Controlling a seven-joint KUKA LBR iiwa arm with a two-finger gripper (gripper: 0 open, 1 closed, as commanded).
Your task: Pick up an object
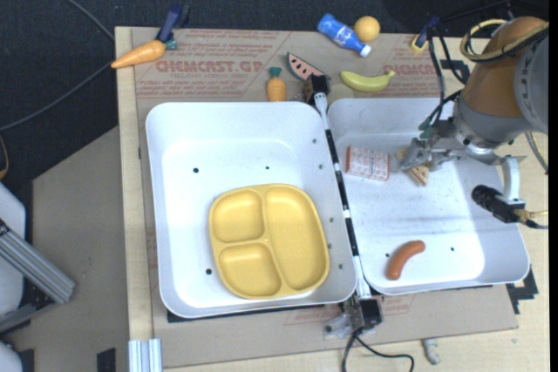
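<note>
Two white bins are carried side by side on the tabletop (131, 187); the left bin (174, 144) holds a yellow divided plate (268, 240), set toward its near edge. In the right bin (488, 261) a sausage (404, 259) is seen near the near edge, lying at a slant; a small red-and-white packet (367, 163) lies by the bin's left wall, toward the far edge. The arm (506, 78) is reached in from the right, and the jaws (420, 159) are lowered into the far part of the right bin, just right of the packet; a small tan object (420, 176) is seen directly beneath them, touching or nearly so. Whether the jaws are wide or narrow cannot be told, and the tan object is not clearly seen between them.

Along the far edge of the tabletop, outside the bins, several toys are laid: a carrot (139, 55) at the far left corner; a small orange piece (276, 88) and a watermelon slice (302, 65) near the middle; a blue bottle (341, 34), an orange ball (367, 28) and a banana (366, 80) behind the right bin.
</note>
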